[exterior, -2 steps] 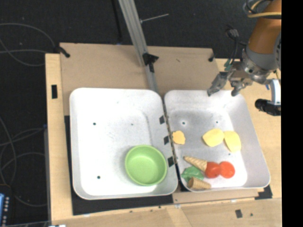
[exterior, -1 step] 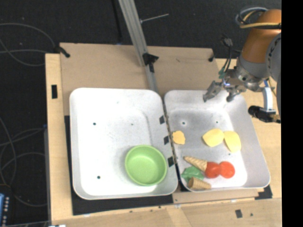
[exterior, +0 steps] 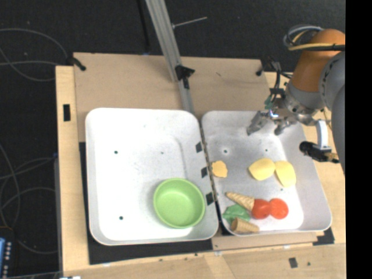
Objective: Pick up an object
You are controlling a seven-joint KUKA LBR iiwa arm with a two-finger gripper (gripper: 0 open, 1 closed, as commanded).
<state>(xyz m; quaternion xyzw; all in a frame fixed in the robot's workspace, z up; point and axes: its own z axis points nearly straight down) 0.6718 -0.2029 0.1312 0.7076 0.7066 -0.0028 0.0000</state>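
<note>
**White bins, a spread gripper and a cluster of toy food**

White plastic dominates the middle of the frame: two shallow bins sit side by side on a tan desk [exterior: 128, 80]. The left bin [exterior: 128, 138] holds a single green bowl [exterior: 179, 202], upright, near its lower right corner. The right bin [exterior: 232, 132] carries all the small pieces, gathered in its lower half.

The arm [exterior: 317, 57], grey with an orange band, comes in at the upper right of the frame. Its gripper [exterior: 268, 124] hangs over the upper part of the right bin with its two fingers spread apart and nothing between them.

Below the gripper, and apart from it, lie two yellow pieces: a rounded yellow one [exterior: 261, 168] and a paler yellow wedge [exterior: 285, 173] just beside it on the right (they look to be touching, though the edge is hard to read). A small yellow-orange piece [exterior: 219, 169] lies by the bin's left wall. Lower down, a tan cone [exterior: 240, 200] points left, with two red pieces [exterior: 270, 208] side by side at its right end. A green piece [exterior: 234, 212] and a second tan cone [exterior: 244, 225] rest near the bin's bottom edge.

A metal post [exterior: 165, 34] slants from the top of the frame down toward the gap between the bins.
</note>
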